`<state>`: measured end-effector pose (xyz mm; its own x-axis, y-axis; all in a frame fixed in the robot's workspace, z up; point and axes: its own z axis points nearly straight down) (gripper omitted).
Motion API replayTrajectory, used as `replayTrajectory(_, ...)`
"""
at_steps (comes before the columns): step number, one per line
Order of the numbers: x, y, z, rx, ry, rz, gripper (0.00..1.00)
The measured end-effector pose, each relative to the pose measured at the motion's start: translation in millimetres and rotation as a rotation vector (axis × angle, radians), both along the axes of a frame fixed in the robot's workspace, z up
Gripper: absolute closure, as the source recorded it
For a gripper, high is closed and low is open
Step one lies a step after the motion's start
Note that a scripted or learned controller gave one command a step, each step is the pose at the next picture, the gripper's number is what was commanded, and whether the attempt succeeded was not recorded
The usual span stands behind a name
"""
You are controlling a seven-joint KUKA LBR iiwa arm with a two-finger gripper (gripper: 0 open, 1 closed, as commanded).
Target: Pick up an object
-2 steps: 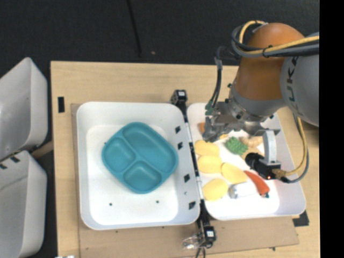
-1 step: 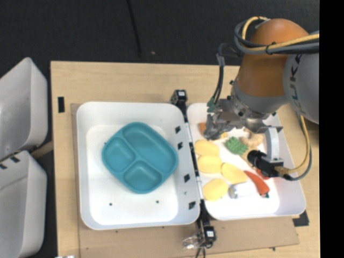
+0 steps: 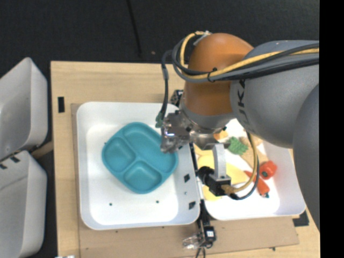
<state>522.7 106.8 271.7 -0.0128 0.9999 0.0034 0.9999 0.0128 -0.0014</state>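
Left bin: teal divided plate lies flat, long axis seemingly upper-left to lower-right, largest compartment toward the gripper at its right rim. Cannot tell gripper's opening. Right bin: green piece, orange pieces.

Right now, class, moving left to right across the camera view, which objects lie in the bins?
Blue divided plate in the left bin → green leafy piece → orange piece, both in the right bin.
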Motion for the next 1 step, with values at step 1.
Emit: replayTrajectory(1, 2.3, -7.5, 10.5, -0.003, -0.002, -0.009, 1.0)
